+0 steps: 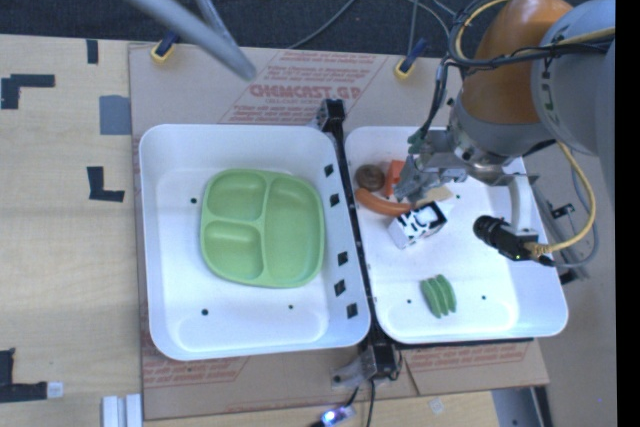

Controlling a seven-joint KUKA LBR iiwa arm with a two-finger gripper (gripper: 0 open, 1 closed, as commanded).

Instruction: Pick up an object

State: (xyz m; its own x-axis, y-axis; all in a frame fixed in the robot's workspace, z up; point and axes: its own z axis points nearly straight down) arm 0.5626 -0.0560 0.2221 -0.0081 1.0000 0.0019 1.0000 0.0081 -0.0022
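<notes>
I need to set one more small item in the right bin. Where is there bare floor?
Right bin: bare floor along the near edge, either side of the green ridged piece. The far left corner is crowded: brown disc, orange strip, black-and-white block and gripper bunch together there.

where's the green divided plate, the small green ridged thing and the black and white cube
green divided plastic plate (pixel 264 226): camera view, on the ridge between its compartments, left bin
small green ridged object (pixel 438 296): camera view, on its middle, right bin
black-and-white patterned cube (pixel 418 224): camera view, on its top face, right bin
</notes>
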